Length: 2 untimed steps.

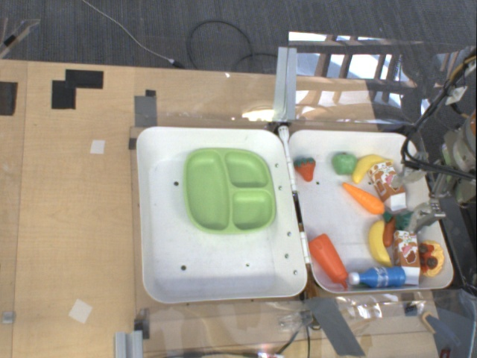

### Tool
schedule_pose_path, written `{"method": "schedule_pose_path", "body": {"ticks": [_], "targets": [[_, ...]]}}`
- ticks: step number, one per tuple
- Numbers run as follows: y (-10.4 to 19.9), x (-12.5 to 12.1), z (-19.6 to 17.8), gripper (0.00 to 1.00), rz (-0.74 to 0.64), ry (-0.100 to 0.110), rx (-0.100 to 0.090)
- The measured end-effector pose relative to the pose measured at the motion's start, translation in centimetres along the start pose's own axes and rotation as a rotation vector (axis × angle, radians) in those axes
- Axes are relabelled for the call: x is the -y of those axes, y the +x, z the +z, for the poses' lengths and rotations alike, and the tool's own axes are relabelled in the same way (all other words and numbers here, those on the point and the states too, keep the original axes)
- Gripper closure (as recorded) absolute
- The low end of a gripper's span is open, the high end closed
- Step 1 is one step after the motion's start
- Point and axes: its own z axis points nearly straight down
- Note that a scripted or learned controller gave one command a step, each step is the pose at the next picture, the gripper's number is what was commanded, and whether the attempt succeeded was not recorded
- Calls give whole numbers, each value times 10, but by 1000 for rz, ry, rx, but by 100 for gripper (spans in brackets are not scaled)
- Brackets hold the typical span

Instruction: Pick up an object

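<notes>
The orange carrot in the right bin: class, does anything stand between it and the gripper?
Nothing visibly blocks it. The orange carrot lies uncovered; the gripper hangs to its right, above a small carton and banana.

Two white bins [160, 274], one green plate [228, 189], two bananas [366, 166], two cartons [383, 179]

A single fixed camera looks down from above at a slant on the surface [67, 222], taking in both white bins [171, 274] from moderate height.
</notes>
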Motion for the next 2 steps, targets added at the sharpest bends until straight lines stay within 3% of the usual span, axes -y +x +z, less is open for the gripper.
{"method": "schedule_pose_path", "body": {"ticks": [1,2], "targets": [[5,45,125,0,-182,-4,-10],[-12,31,177,0,-182,6,11]]}}
